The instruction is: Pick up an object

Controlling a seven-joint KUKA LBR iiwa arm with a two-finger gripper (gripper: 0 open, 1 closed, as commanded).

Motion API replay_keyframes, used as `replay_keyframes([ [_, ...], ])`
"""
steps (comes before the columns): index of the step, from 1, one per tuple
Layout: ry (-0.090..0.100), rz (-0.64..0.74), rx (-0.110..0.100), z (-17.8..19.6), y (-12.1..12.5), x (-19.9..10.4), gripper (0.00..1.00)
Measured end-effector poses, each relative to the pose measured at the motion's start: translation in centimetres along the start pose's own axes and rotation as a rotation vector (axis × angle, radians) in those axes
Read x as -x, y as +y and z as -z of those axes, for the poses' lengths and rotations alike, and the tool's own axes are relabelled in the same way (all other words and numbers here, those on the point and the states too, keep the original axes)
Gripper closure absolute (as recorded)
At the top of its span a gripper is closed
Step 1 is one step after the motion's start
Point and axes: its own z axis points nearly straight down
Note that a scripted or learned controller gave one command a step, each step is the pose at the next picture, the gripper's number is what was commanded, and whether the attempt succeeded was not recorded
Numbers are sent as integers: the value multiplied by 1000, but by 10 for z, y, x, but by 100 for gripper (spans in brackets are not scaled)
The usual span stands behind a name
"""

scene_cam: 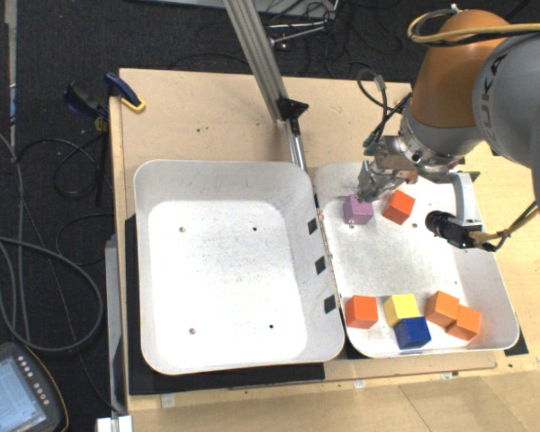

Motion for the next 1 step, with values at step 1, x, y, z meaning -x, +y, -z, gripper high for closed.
replay_keyframes([
  [1,0,0,0,-1,-23,-43,100],
])
